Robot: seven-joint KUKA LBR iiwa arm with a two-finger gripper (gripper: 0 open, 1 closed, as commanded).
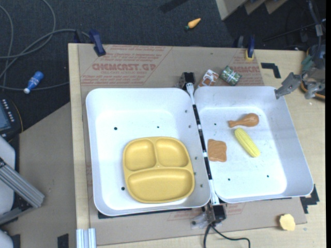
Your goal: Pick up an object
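Observation:
Three toy foods lie in the right bin. A brown drumstick rests toward the back, a yellow corn cob lies just in front of it, and a flat brown slice sits by the bin's left wall. A yellow divided plate lies in the left bin. My gripper hangs at the right bin's back right corner, above the rim and well apart from the foods. It is small and partly cut off at the view's right edge.
A small can and a little carton lie on the cardboard behind the bins. A yellow lump sits on the bench at front right. Blue clamps hold the board's back edge. Cables and a blue bottle lie on the floor.

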